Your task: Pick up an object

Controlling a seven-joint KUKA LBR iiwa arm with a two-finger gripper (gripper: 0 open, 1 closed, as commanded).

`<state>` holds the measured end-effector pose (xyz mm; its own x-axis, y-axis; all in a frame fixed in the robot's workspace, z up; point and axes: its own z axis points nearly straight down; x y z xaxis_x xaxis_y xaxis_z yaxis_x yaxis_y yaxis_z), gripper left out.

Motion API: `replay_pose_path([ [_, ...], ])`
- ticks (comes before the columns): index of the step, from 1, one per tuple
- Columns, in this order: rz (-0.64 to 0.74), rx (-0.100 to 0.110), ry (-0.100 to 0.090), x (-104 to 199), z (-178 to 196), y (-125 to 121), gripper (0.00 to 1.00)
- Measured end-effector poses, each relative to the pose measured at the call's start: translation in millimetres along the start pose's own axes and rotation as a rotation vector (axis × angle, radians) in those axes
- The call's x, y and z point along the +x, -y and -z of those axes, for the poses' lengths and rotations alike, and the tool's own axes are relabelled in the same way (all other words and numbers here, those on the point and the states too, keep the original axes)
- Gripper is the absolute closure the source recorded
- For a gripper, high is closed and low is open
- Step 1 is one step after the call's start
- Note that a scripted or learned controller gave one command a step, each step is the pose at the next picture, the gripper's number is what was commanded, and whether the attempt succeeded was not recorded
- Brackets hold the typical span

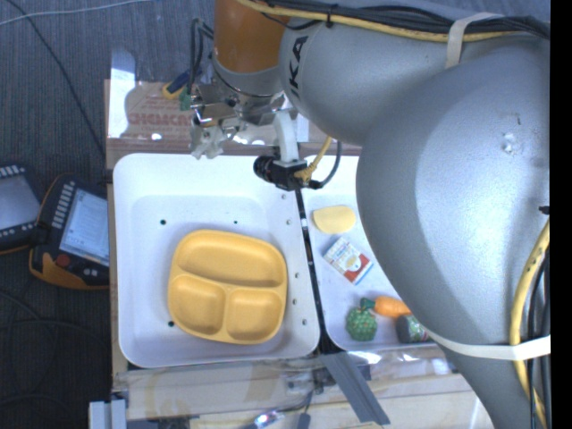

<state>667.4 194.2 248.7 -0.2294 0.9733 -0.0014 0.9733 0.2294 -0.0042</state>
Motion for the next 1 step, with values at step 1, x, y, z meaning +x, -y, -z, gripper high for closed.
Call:
replay_pose_path([
  [1, 0.053, -0.004, 0.002, -47.9, 97.2, 59.9, 1.0],
])
